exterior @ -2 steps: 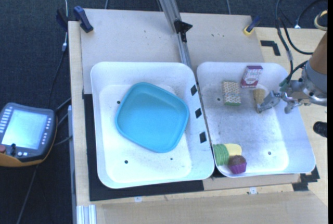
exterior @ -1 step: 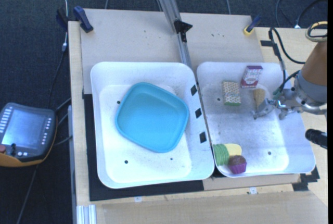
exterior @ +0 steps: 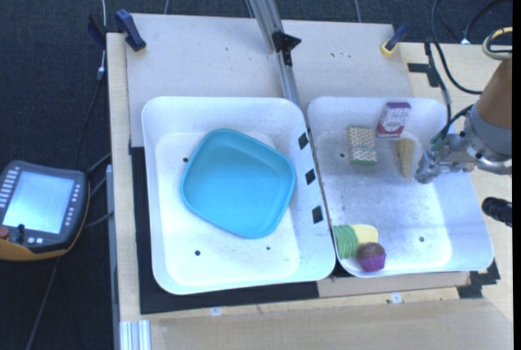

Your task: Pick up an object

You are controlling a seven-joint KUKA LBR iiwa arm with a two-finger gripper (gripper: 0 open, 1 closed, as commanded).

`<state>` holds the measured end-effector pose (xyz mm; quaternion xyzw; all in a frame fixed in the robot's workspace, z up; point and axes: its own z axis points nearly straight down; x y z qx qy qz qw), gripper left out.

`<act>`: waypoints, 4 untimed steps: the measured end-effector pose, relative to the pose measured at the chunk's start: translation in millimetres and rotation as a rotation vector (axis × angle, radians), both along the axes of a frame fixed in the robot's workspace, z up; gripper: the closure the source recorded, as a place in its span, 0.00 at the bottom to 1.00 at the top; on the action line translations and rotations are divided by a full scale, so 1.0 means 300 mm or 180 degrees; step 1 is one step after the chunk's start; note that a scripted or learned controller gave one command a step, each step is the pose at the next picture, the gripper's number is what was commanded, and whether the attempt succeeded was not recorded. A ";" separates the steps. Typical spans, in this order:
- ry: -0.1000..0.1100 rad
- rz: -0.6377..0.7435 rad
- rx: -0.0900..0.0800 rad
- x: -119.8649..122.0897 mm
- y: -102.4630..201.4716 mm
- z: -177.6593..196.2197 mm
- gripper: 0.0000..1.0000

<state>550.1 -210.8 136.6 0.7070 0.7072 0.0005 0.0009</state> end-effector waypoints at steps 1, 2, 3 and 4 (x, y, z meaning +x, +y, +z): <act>-0.0008 0.0002 -0.0001 0.023 0.029 0.175 1.00; -0.0012 0.0004 -0.0002 0.041 0.060 0.356 1.00; -0.0012 0.0001 -0.0003 0.044 0.060 0.533 1.00; 0.0008 0.0013 0.0006 0.042 0.237 0.474 1.00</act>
